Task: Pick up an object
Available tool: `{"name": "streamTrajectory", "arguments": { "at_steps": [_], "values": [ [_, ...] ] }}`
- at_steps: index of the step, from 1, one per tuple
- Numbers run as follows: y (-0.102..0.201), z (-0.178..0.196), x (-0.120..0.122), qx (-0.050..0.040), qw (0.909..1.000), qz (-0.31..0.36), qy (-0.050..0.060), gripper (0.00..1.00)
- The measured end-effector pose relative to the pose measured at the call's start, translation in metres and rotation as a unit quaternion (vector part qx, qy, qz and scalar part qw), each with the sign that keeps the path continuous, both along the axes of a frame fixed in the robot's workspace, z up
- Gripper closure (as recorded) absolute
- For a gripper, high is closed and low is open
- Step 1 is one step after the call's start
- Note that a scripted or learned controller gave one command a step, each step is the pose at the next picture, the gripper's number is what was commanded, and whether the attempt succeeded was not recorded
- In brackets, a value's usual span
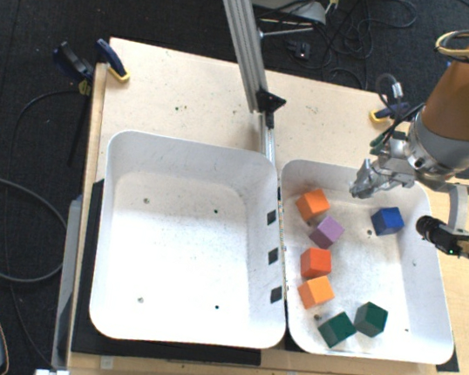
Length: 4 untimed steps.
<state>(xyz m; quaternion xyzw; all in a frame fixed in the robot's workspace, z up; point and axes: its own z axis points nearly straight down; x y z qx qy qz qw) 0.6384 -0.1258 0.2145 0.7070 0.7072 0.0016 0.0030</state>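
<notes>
My gripper (363,190) hangs over the far part of the right bin (429,297), its tips pointing down and to the left. A blue cube (387,221) lies just to its right and an orange cube (311,204) to its left. A purple cube (328,231), a red-orange cube (316,262) and another orange cube (317,291) run down the bin's left side. Two dark green cubes (337,328) (371,319) sit near the front edge. I see nothing between the gripper's tips.
The left bin (132,166) lies beside the right one, their rims meeting in the middle. A slanted metal pole (245,38) crosses the bench's back. Clamps (113,61) (386,109) grip the bench's far corners.
</notes>
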Motion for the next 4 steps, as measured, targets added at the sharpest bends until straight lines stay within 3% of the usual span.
{"name": "streamTrajectory", "arguments": {
  "at_steps": [1, 3, 4],
  "values": [
    [0.002, 0.044, -0.001, 0.0001, 1.0, 0.001, 0.0, 1.0],
    [0.106, 0.054, -0.035, 0.0019, 1.0, 0.004, 0.003, 1.0],
    [0.147, 0.039, -0.054, 0.0015, 1.0, 0.003, 0.005, 1.0]
  ]
}}
